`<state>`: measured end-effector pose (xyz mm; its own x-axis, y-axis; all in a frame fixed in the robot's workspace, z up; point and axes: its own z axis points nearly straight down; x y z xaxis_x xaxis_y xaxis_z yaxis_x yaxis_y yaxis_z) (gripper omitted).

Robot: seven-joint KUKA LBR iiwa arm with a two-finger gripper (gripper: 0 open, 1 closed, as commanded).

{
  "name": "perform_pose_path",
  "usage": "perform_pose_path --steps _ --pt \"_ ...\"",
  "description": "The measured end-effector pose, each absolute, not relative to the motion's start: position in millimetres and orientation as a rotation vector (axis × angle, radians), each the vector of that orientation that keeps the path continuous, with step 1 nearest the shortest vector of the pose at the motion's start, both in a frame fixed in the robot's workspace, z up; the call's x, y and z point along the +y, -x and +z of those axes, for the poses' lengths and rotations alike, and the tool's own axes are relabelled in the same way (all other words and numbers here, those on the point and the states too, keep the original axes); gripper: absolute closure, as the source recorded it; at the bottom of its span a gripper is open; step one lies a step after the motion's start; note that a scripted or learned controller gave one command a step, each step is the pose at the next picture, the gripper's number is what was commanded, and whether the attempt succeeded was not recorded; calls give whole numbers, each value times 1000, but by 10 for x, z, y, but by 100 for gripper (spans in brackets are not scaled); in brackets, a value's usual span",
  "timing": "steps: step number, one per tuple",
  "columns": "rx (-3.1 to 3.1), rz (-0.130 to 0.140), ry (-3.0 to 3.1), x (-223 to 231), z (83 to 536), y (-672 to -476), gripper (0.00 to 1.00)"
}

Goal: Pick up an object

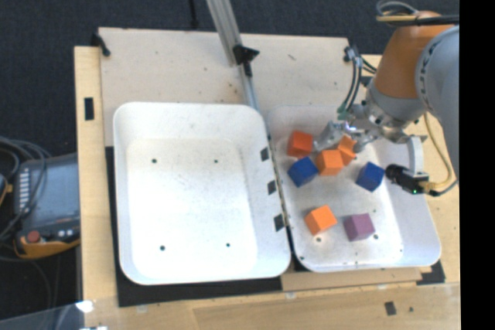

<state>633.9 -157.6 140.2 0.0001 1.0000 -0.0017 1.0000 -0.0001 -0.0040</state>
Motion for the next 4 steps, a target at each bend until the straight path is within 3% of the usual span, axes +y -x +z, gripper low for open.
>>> perform_pose_path --steps 1,2,4 --pt "-2234 -16 2238 -1601 1291 -6403 0" --pt "-2236 -19 2244 -1617 1395 -6415 100" --pt "-2232 -7 2221 -1550 2538 -6459 100"
